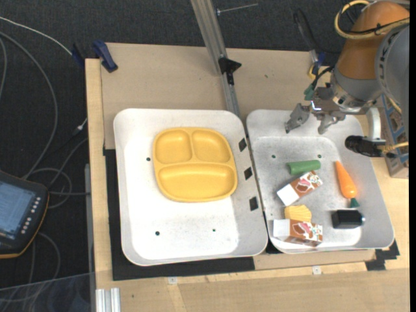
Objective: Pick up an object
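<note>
Tool (311,120) hanging spread and empty over the right bin's (263,132) far edge. Targets lying nearer in that bin: carrot (346,180), green piece (304,166), 2 cartons (300,187) touching. Risk: cartons crowding together, fingers likely nudging instead of gripping.

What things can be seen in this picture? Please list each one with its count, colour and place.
bins: 2, white, side by side on the bench
tray: 1, yellow, three compartments, in the left bin
green piece: 1, green, upper middle of the right bin
carrot: 1, orange, right part of the right bin
black block: 1, black, lower right of the right bin
small cartons: 2, white and brown, middle and lower part of the right bin
yellow piece: 1, yellow, between the cartons
arm: 1, grey and orange, upper right
claw: 1, open, above the right bin's far edge, holding nothing
</note>
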{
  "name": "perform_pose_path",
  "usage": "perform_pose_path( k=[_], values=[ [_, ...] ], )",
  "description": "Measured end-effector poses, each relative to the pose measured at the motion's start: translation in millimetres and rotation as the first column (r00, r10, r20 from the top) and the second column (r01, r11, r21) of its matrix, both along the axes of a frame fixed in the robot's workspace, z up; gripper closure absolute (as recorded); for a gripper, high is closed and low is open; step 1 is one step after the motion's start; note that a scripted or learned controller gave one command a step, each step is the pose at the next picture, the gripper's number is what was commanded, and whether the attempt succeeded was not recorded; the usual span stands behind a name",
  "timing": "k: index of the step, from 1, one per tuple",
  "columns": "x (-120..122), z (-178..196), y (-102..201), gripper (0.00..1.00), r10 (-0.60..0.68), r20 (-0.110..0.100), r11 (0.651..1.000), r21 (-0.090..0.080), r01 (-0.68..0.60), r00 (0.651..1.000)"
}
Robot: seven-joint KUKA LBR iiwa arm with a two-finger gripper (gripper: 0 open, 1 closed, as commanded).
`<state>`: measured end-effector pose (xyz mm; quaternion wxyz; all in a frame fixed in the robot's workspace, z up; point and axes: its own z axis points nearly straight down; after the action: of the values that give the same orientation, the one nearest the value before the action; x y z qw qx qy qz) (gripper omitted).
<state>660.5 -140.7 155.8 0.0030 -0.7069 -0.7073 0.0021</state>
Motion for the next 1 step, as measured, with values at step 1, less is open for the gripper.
perform_pose_path(
  k=[1],
  values=[
    [-3.6,-61.7,7.0,0.0,0.001,-0.002,1.0,0.001,-0.001,1.0]
  ],
)
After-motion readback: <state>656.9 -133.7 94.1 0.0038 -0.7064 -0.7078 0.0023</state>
